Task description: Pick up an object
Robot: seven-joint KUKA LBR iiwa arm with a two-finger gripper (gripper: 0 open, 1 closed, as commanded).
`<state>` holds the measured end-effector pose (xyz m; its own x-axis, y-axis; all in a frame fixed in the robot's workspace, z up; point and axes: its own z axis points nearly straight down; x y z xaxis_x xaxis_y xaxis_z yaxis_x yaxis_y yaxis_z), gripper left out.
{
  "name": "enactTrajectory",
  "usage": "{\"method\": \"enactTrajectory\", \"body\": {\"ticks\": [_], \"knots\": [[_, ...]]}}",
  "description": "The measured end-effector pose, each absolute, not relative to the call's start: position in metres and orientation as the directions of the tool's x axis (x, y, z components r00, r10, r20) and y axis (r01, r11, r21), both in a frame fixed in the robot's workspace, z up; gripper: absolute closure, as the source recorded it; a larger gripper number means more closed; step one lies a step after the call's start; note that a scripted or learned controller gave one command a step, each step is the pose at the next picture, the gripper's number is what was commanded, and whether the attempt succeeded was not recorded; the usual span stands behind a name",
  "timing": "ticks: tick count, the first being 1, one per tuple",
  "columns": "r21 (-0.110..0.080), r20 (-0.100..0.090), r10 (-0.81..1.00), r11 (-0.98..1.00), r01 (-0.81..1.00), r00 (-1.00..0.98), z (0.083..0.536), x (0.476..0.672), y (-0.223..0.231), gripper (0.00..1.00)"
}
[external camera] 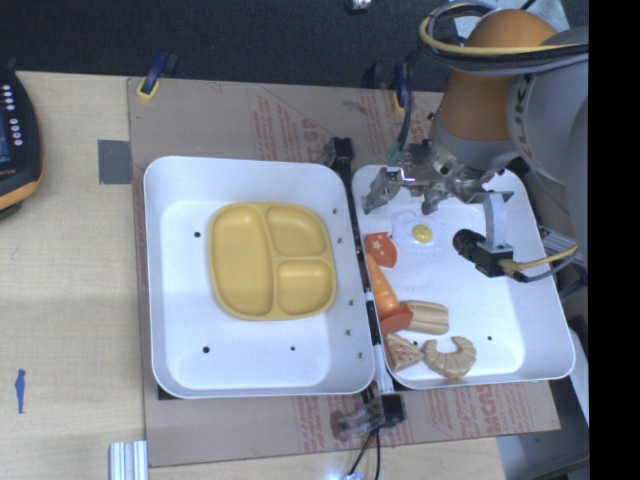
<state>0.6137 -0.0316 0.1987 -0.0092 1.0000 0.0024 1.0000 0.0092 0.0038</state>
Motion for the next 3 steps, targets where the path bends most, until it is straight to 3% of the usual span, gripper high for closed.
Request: {"method": "enactTrajectory", "body": {"ticks": [1,2,3], "knots": [[-0.008,-0.001,1.0,0.002,1.0,-0.002,0.191,0.594,-0.032,0.0],[-0.012,0.0,1.0,0.001,1.0,-0.001,0.191,0.506,-0.047,0.0],[-0.003,-0.003,1.0,-0.001,1.0,0.001,0.11,0.557,-0.123,0.0]]}}
